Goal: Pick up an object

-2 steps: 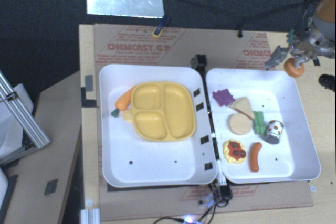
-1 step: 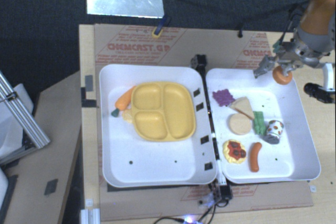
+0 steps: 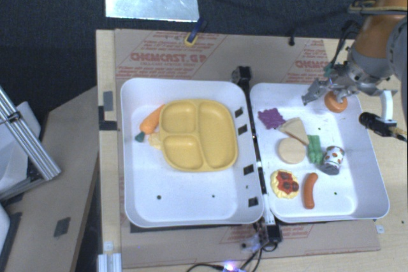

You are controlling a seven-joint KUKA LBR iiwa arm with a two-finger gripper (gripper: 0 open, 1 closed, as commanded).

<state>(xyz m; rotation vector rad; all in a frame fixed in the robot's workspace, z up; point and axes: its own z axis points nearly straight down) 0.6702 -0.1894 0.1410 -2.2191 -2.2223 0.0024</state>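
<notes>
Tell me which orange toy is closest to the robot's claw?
The round orange piece, right under the gripper. The carrot lies in the other bin.

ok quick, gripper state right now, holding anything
gripper: over the right bin's far corner, right at the orange ball; a hold cannot be told.

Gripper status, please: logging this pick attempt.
Gripper over right bin, far corner. Orange round piece directly beneath; grasp unconfirmed. Nothing blocking; purple grapes nearby.
</notes>
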